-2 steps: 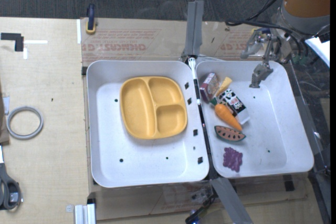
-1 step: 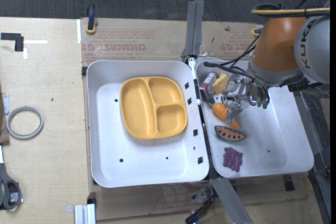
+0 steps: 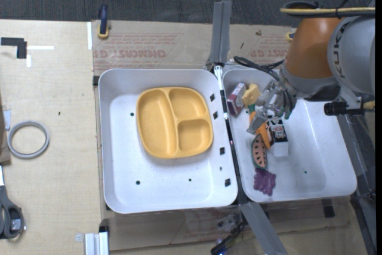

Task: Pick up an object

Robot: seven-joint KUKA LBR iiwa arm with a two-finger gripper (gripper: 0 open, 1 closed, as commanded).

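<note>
Reaching in from the right, the grey arm with its orange band (image 3: 310, 48) lowers the two-finger gripper (image 3: 270, 111) into the right white bin (image 3: 322, 176); whether the fingers are released or clenched cannot be told from this angle. Clustered beneath and beside the gripper lie a pale yellow block (image 3: 251, 93), a maroon-and-white small box (image 3: 236, 94), a black-and-white carton (image 3: 277, 131), a watermelon-slice toy (image 3: 260, 152) and a purple bunch of toy grapes (image 3: 264, 181). Resting in the left white bin (image 3: 119, 188) is a yellow three-compartment plastic plate (image 3: 174, 122). A grey tape ring (image 3: 27, 139) lies on the bench at left.
</note>
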